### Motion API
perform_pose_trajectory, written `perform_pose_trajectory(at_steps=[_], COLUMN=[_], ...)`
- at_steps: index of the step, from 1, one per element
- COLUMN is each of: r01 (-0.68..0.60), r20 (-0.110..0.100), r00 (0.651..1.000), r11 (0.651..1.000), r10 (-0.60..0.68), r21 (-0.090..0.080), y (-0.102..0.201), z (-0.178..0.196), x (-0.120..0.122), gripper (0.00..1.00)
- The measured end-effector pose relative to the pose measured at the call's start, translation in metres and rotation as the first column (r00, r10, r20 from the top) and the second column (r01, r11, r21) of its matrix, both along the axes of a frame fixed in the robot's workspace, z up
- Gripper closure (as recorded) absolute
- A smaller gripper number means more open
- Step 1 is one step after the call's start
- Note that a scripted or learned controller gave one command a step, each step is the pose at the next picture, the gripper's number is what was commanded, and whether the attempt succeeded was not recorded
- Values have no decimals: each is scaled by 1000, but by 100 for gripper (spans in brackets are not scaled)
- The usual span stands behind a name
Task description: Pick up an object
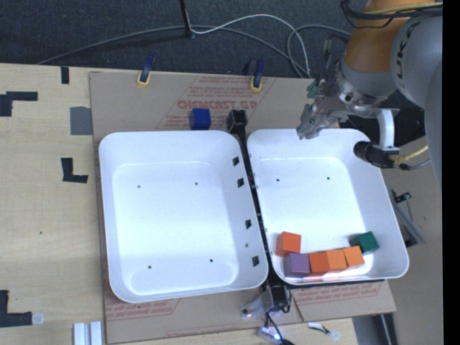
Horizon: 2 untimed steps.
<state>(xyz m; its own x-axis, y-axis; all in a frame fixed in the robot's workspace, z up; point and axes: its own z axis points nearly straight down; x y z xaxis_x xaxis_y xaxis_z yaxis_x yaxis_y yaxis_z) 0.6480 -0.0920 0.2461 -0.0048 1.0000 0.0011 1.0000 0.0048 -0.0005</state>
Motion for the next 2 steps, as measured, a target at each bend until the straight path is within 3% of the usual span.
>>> perform_pose_trajectory(at_steps=[2], r01=[0], r20=[-1], r00=[1000], r11=[1000], r10=[0], r21=[0], y=[110], z=[-23], x=[-6], gripper=[100])
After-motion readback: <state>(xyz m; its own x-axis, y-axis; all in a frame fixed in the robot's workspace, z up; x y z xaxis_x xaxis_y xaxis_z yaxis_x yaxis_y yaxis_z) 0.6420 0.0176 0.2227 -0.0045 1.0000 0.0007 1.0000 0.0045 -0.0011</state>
